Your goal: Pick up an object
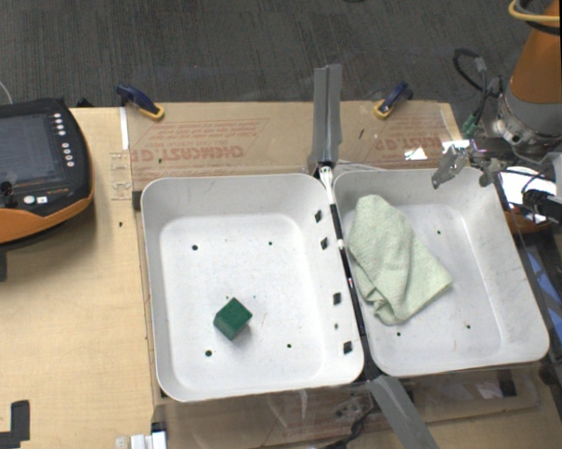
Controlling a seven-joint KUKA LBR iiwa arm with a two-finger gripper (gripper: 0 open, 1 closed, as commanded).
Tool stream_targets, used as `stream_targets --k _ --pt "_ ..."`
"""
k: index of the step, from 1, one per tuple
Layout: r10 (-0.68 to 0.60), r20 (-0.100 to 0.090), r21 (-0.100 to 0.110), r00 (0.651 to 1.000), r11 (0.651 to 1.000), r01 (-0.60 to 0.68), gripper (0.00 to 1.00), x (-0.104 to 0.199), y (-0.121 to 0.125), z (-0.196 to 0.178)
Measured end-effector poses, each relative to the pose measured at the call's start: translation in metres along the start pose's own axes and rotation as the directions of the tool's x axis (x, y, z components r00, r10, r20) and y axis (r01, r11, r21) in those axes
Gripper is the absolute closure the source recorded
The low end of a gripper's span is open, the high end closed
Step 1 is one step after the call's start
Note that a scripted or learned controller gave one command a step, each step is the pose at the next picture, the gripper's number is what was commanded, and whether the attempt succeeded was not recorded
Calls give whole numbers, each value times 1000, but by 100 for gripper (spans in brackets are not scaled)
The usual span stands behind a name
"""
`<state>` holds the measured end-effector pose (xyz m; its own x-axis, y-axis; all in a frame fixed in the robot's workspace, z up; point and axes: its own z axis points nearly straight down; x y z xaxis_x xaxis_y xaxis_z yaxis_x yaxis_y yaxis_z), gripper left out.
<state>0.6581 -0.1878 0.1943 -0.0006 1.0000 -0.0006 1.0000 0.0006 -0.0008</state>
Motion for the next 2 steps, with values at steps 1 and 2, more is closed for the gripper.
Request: stream_targets --k 1,2 --pt "69 0 3 998 998 -69 0 66 -57 79" --pt "66 -1 2 998 998 -66 0 80 -149 103"
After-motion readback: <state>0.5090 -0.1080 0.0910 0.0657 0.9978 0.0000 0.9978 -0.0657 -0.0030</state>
